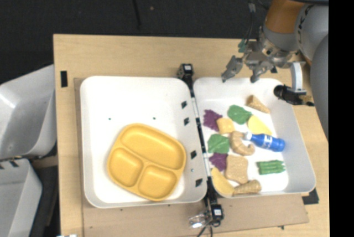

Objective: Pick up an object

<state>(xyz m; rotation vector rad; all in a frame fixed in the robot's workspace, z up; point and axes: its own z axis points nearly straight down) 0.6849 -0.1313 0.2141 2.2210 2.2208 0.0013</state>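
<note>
Your gripper (243, 72) hangs over the far edge of the right bin (298, 172), near its far left corner, with its two fingers spread apart and nothing between them. The grey arm with its orange band (293, 0) rises behind it toward the bench's far right corner.

Below and nearer to you, the right bin carries the pile of small objects, all well apart from the fingers. Closest to the gripper is a tan wedge (258, 103) by the bin's far right side, with a green leaf-shaped piece (239, 114) just beside it. A purple piece (211, 118) lies along the bin's left wall. Toward the middle you see a yellow piece (259, 125) touching a blue and white bottle (266, 142), which lies on its side. A green bean-like piece (271, 166) sits near the right wall. A slice of toast (237, 168) and a tan cone (246, 187) lie at the near edge.

The left bin (94, 119) carries a yellow divided plate (145, 161), set toward its near edge.
</note>
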